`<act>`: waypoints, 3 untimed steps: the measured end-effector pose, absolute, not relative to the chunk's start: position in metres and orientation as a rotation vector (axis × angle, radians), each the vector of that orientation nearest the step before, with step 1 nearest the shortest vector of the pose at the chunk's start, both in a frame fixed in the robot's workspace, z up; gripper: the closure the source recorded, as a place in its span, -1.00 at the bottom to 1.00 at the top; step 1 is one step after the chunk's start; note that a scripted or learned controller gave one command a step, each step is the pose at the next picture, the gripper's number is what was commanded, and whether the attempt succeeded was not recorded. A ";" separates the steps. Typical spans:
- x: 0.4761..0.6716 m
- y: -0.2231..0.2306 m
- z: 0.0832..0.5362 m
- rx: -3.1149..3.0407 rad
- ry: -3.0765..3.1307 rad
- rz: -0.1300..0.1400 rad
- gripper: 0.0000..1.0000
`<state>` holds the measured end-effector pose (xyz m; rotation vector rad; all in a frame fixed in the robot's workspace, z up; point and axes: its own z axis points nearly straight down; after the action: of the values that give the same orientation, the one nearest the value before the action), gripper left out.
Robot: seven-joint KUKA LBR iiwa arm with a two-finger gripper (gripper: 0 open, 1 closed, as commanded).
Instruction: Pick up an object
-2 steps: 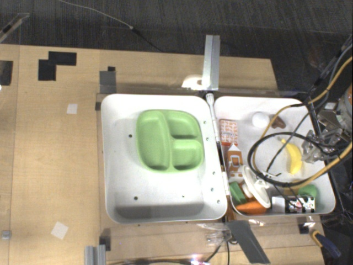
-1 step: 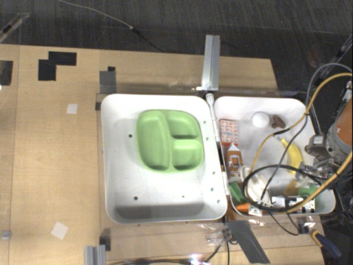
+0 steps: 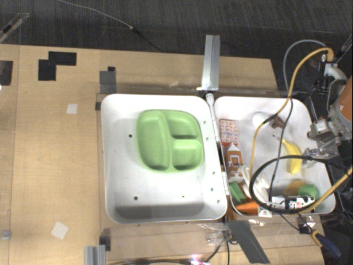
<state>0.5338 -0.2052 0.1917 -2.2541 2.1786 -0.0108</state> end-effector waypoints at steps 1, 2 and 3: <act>0.536 -0.204 0.204 -2.246 2.179 -0.018 1.00; 0.606 -0.166 0.220 -2.332 2.093 -0.009 1.00; 0.606 -0.168 0.220 -2.329 2.098 -0.009 -1.00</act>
<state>0.6056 -0.1682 0.2196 -2.3288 2.0982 -0.0087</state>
